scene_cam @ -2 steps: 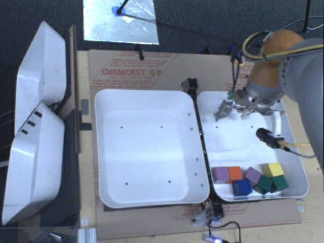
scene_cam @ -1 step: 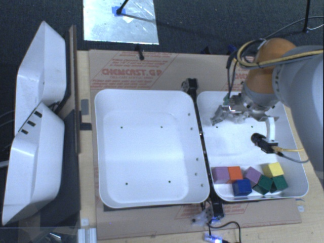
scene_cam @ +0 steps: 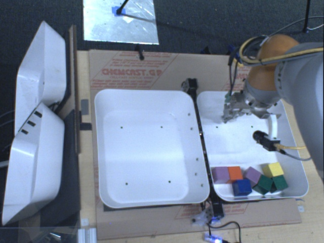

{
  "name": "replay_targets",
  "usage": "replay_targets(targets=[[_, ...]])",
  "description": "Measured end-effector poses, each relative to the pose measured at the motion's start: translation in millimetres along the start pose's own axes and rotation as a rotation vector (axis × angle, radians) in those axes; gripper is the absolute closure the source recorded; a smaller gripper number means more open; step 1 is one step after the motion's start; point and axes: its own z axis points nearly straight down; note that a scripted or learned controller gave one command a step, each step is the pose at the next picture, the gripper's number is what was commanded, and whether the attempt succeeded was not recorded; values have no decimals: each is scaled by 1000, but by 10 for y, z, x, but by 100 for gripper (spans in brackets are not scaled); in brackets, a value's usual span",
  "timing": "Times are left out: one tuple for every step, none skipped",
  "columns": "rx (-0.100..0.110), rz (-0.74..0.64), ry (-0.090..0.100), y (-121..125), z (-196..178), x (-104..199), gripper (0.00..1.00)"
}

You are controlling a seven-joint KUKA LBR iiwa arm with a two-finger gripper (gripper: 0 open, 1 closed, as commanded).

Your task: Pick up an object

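The blocks [scene_cam: 250,178] crowd the near edge of the right bin [scene_cam: 223,135], touching one another, probably having slid there. The left bin [scene_cam: 147,146] lies bare beside it. Farther back, the tool [scene_cam: 232,113] hangs over that right bin's far end, well apart from them; its state I cannot tell.

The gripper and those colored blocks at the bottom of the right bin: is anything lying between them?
In the camera view, bare white bin floor separates the gripper from the colored blocks. A black cylindrical part on the arm hangs just right of that stretch.
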Motion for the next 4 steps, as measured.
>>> replay_targets(targets=[[-3, -1, 0, -32, -624, 15, 100], [-3, -1, 0, -14, -1258, 37, 100], [-3, 0, 0, -13, -1841, -54, 100], [3, -4, 1, -11, -1633, 437, 100]])
